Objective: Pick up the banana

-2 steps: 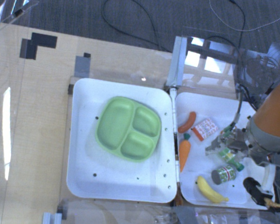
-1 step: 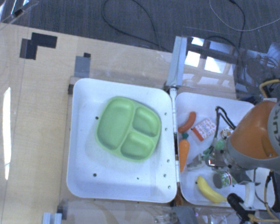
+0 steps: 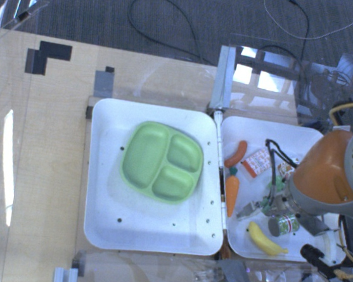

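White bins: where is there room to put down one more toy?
Left bin: bare floor all around the green plate, widest along the near edge. Right bin is crowded: hot dog, carrot, red packet, can and banana sit close under the arm.

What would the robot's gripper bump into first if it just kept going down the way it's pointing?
Probably the small can lying right under the gripper in the right bin, though depth is hard to judge from above. The banana lies just beyond, nearer the bin's front edge.
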### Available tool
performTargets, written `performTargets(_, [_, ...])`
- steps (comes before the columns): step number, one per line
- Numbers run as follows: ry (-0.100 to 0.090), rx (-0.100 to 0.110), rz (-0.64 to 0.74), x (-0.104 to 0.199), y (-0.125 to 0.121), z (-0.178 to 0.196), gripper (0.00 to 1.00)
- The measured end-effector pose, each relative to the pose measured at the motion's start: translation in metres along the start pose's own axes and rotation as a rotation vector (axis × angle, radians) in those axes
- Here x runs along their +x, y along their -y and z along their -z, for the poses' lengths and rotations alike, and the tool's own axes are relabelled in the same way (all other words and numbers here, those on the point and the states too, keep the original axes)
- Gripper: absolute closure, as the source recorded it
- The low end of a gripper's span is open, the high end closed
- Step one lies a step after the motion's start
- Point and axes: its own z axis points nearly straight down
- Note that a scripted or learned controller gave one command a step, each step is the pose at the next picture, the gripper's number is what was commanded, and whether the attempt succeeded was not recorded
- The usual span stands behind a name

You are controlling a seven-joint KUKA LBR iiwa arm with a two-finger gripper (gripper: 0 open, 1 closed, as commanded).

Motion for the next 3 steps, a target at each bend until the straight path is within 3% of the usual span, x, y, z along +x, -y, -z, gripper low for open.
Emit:
performTargets(1, [0.002, 0.0, 0.1, 0.0014, -0.0005, 0.0001, 0.0])
performTargets(2, [0.001, -0.001, 0.365, 0.0022, -0.0011, 0.0003, 0.0])
performTargets(3, [-0.005, 0.006, 0.063, 0.0, 0.0025, -0.0006, 0.0])
